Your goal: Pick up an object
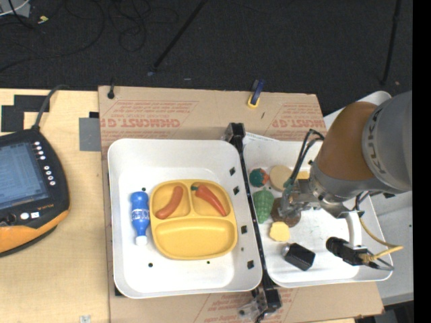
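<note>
Tool [291,207] in right bin [377,244]; hotdog [170,202] in tray [194,237].

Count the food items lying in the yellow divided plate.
2: a sausage in the yellow plate's upper-left compartment and a red chili pepper in its upper-right one. The large lower compartment holds none.

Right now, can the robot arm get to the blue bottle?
Probably yes. The bottle lies alone beside the yellow tray in the left bin, with open space above it, though the arm sits over the right bin.
</note>
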`<state>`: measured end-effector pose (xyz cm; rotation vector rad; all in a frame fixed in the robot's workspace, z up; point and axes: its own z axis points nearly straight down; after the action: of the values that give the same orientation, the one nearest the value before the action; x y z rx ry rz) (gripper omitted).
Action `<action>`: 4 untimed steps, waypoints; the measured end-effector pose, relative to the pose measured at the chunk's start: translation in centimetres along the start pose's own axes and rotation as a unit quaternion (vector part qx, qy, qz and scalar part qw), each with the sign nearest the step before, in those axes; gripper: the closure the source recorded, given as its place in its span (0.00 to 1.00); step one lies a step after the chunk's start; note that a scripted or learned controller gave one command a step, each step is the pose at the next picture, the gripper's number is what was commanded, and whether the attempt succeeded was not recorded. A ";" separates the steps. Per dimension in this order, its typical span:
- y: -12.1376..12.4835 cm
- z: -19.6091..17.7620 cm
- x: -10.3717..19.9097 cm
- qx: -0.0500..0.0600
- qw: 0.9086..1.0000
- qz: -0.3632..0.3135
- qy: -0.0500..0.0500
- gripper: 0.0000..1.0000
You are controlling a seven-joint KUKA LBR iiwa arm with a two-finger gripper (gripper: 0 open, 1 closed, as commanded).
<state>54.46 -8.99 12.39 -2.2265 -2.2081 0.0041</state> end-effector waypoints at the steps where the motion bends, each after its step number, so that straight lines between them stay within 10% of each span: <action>1: 5.8 -12.4 8.0 -0.010 1.000 -0.009 0.000 1.00; 2: 1.8 -25.8 8.5 -0.008 1.000 -0.005 0.000 1.00; 4: -7.3 -37.2 14.6 -0.004 1.000 -0.006 -0.001 1.00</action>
<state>47.51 5.63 49.70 -2.2180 -2.2254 -0.0029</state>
